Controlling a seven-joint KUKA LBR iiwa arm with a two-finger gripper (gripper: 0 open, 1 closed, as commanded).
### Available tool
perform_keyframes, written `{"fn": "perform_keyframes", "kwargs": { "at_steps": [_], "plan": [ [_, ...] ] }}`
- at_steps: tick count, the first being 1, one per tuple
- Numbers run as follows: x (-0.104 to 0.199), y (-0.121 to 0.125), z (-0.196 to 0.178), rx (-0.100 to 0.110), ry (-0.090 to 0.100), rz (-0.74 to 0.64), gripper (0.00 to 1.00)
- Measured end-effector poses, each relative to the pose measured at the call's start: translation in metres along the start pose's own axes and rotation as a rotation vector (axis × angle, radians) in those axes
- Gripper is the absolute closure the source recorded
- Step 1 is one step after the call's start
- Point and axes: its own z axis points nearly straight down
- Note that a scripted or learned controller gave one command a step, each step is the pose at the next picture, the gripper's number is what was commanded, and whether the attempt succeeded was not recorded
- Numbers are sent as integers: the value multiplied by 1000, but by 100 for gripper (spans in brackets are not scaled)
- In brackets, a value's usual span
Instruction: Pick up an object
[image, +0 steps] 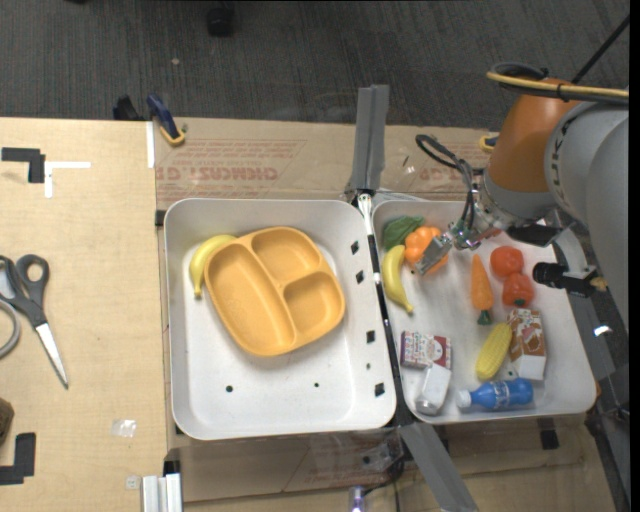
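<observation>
My gripper (432, 258) reaches down into the back left part of the right bin (570, 400). It sits right against a small orange toy (420, 240) that lies next to a green vegetable (400, 230). A yellow banana (397, 280) lies just left of and below the gripper. An orange carrot (481, 285) and two red tomatoes (507, 260) lie to its right. The metal tip covers part of the orange toy, and I see nothing lifted off the bin floor.
Near the front of the right bin are a corn cob (493, 350), a carton (527, 345), a blue bottle (500, 396), a pink box (425, 350) and a white item (433, 390). The left bin (200, 400) holds a yellow divided plate (275, 290) and a banana (205, 260). Scissors (35, 310) lie on the bench.
</observation>
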Motion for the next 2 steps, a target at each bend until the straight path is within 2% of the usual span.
{"fn": "perform_keyframes", "kwargs": {
  "at_steps": [1,2],
  "plan": [
    [10,20,9,-1,-1,130,0],
    [10,21,-1,0,-4,125,100]
  ]
}}
